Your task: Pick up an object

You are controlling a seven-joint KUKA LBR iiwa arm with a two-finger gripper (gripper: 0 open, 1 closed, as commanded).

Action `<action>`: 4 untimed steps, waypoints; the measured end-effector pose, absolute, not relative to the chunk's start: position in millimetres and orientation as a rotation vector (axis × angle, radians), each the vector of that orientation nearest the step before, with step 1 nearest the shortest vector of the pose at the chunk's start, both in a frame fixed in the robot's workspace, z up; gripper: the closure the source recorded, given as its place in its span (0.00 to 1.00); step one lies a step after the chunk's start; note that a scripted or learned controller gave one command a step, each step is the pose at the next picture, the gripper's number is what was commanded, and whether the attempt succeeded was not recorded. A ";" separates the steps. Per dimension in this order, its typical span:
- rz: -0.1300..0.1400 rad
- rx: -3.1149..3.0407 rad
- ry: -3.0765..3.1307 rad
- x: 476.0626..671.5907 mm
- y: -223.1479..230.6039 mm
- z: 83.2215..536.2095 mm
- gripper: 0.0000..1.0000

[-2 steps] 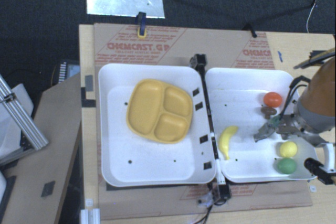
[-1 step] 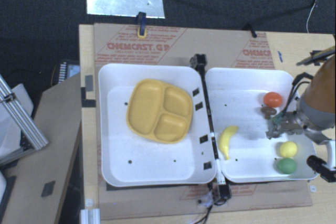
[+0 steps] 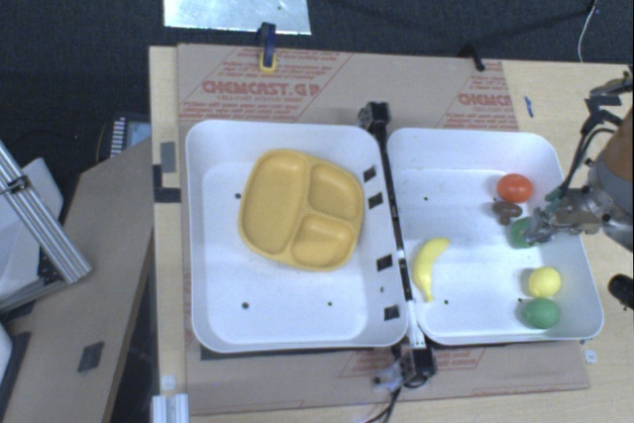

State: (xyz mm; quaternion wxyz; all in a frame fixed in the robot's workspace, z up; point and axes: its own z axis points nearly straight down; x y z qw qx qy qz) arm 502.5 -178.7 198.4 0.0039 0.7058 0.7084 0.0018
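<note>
Two white bins are seen side by side. The left bin (image 3: 213, 312) carries a yellow divided plate (image 3: 300, 208). In the right bin (image 3: 466, 188) a banana (image 3: 428, 265), an orange ball (image 3: 514, 186), a yellow ball (image 3: 544, 281) and a green ball (image 3: 541, 313) are spread apart. The gripper (image 3: 535, 231) is lowered at the right edge beside a small green item (image 3: 519, 233); whether it is closed cannot be told. No object is seen lifted; the pick is judged not yet done.

- A yellow banana (image 3: 430, 266) is seen lying near the left wall of the right bin, curved, apart from the rest.
- An orange ball-like fruit (image 3: 514, 186) is set near the right side.
- A small brown item (image 3: 508, 209) lies just below it.
- A yellow round fruit (image 3: 544, 282) sits lower right.
- A green round fruit (image 3: 541, 313) touches it from below.
</note>
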 end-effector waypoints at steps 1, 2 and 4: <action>0.006 2.211 2.221 512.7 -178.6 258.6 1.00; 0.003 2.214 2.223 513.8 -178.8 275.9 1.00; 0.005 2.210 2.233 515.8 -74.4 263.3 1.00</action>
